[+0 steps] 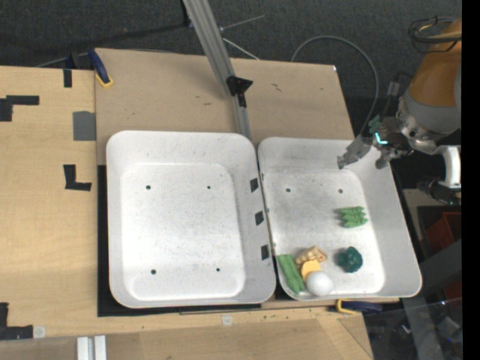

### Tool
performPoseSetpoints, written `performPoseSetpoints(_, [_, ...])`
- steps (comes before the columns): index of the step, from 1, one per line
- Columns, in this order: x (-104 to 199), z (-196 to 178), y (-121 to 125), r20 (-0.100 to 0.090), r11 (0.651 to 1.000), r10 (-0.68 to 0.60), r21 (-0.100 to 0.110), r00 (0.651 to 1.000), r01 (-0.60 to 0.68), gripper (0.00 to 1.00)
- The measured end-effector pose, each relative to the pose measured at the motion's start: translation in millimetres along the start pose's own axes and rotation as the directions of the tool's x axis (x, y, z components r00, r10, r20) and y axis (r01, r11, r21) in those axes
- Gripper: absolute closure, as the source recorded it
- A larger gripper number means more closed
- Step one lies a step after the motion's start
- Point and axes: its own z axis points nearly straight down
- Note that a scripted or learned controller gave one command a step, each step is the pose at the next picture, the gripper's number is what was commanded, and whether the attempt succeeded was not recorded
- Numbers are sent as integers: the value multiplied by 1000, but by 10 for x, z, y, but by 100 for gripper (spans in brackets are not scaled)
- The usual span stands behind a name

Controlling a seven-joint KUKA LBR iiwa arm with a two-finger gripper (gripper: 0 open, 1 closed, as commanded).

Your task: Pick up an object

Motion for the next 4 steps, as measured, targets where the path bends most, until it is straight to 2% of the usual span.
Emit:
performPoseSetpoints(1, [0, -28, 10, 2, 1000, -2, -5, 1000, 2, 0])
performPoseSetpoints(2, [57, 423, -25, 1, 1000, -1, 0, 1000, 1, 0])
performPoseSetpoints(3, [-19, 1030, -43, 2, 1000, 0, 1, 1000, 0, 0])
performPoseSetpoints(4, [-12, 1267, -46, 2, 1000, -1, -2, 1000, 1, 0])
